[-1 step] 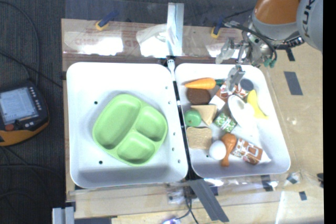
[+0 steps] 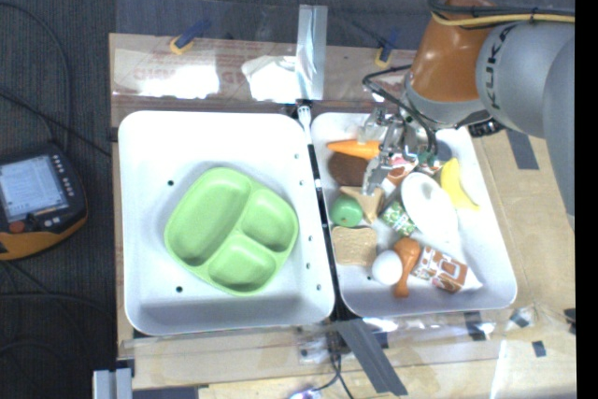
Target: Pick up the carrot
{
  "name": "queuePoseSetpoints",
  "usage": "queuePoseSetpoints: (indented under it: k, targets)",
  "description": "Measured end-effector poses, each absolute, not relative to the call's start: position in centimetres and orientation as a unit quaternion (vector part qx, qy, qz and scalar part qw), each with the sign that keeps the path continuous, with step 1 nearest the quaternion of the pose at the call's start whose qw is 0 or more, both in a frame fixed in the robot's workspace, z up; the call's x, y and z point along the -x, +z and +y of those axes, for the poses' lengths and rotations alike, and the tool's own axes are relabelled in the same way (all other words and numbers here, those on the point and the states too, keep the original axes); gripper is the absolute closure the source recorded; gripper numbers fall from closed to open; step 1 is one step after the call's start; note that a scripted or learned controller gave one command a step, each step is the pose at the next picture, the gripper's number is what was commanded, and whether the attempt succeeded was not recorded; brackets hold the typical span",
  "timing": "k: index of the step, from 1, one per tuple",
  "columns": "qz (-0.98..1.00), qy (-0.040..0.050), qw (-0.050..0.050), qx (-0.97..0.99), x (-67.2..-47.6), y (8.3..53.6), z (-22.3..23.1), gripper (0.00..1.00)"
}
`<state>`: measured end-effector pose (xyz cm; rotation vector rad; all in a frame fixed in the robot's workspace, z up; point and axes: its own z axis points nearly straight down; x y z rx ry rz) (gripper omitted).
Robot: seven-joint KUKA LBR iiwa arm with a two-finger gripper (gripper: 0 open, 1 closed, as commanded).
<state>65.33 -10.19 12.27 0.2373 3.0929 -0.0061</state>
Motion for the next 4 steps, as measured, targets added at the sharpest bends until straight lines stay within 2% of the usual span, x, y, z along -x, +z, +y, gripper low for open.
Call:
queuePoseSetpoints:
  k: [1, 2, 3, 4]
  targets:
    - [0.984, 0.0005, 0.007, -0.179, -54.8, 9.6, -10.0, 0.00]
    - [0.973, -0.0006, 0.009, -0.230, -61.6, 9.4, -9.9, 0.00]
    - [0.924, -0.0004, -0.006, -0.381, -63.3, 9.4, -10.4, 0.00]
    - [0.903, 0.0011, 0.006, -0.430, -55.7, 9.6, -10.3, 0.00]
